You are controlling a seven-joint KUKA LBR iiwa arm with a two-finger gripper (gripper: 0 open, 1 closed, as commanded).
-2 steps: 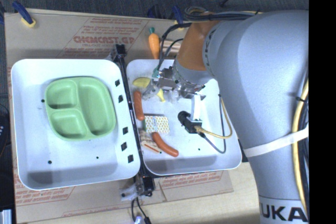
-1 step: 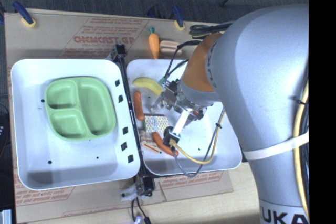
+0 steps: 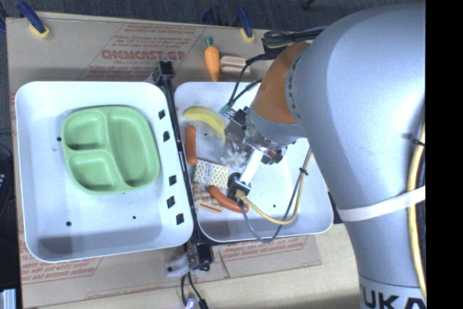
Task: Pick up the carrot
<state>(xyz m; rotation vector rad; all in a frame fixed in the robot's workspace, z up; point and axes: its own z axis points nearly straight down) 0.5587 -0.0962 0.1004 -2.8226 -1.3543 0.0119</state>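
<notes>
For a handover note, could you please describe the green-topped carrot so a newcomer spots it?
Start at the right-hand white bin. Just beyond its far rim, on the brown bench, lies the carrot. Its green top and its place outside the bin set it apart from the orange pieces inside.

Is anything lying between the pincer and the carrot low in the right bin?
Nothing visible does. The pincer hangs close to the carrot; a patterned packet lies right beside the carrot, off to one side.
</notes>
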